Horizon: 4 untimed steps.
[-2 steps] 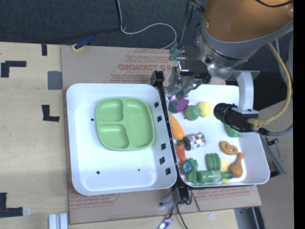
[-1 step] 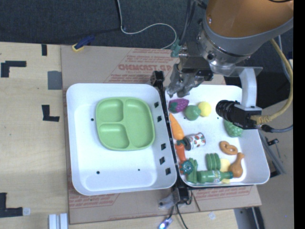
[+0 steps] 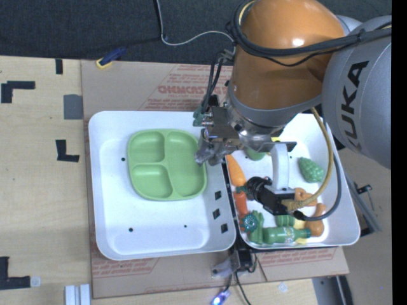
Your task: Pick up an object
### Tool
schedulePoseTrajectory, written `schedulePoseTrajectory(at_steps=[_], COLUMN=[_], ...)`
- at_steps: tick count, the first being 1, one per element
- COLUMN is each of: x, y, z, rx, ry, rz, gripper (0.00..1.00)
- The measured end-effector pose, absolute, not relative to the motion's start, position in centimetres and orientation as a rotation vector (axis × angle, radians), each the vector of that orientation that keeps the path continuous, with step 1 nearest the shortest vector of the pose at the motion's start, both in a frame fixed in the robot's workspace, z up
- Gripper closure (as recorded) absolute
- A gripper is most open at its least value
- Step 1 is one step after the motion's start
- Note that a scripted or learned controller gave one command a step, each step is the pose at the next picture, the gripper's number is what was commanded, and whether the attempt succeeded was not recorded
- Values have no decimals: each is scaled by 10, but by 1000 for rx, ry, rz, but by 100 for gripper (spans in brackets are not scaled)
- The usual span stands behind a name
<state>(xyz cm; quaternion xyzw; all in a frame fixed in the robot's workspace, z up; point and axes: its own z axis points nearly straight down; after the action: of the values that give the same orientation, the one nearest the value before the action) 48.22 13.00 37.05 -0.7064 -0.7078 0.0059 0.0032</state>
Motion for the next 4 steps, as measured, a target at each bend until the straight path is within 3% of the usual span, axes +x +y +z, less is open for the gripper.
schedulePoseTrajectory(at_steps=[1,2,3,4], x=[483,483,483,483], y=[124,124,125,125], z=[364,364,374,374], rx=[-2219,-2218,-2215,-2215], ry=[-2222,-2223,-2225,-2224], rz=[6,4,5,7], gripper=[100,0,100,0])
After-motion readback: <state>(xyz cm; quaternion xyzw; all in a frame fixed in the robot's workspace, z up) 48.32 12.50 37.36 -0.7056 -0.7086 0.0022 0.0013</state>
